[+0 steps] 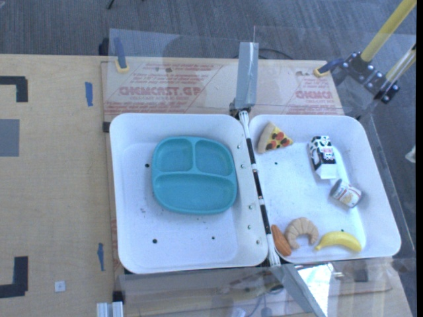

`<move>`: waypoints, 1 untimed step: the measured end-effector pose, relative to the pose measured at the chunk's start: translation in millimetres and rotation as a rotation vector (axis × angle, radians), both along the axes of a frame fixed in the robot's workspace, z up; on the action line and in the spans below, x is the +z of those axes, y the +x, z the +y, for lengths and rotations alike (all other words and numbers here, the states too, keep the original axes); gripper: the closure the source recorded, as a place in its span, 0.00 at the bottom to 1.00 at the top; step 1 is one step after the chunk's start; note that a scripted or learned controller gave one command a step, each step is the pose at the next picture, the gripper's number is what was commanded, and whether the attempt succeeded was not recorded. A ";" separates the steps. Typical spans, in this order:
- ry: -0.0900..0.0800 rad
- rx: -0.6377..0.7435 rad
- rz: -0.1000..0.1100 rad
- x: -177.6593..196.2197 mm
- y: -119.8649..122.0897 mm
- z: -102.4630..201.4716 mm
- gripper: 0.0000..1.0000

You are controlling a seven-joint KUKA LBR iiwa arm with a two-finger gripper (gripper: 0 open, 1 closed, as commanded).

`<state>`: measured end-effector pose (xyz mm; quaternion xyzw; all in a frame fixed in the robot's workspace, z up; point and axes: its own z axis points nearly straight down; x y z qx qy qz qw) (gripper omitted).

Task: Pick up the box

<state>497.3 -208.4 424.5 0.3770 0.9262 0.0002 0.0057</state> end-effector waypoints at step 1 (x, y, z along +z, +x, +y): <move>-0.004 -0.006 -0.012 12.5 2.8 -3.1 1.00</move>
